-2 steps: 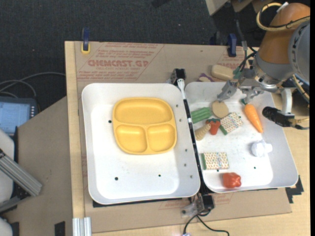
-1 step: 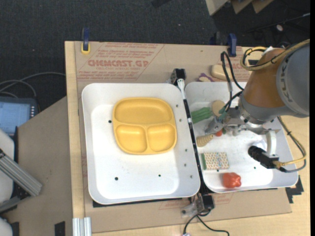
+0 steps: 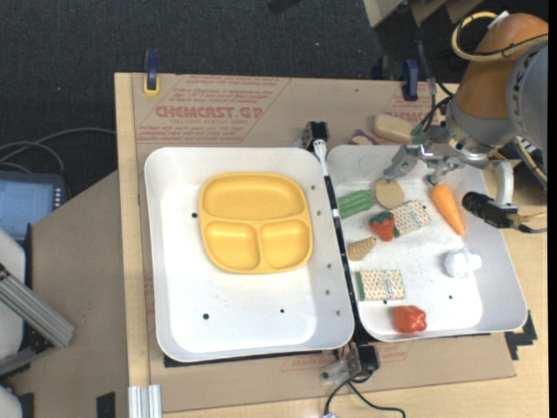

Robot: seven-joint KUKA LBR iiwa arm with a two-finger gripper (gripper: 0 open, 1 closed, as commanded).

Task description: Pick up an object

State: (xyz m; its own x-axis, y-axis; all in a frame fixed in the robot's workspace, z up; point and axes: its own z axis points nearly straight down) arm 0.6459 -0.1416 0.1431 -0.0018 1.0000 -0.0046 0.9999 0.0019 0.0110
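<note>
**Gripper poised over the cluttered right bin**

Cardboard sheeting covers the bench under two white bins. From the camera view, the left bin (image 3: 174,259) carries a yellow divided tray (image 3: 256,220); the right bin (image 3: 496,277) holds the pickable clutter. The gripper (image 3: 419,162) hangs at the right bin's twelve o'clock edge, fingers spread, nothing between them. Nearest it lie a tan disc (image 3: 390,193) and a carrot (image 3: 447,209) at about five o'clock, likely candidates because they sit apart enough for fingers to straddle.
</note>
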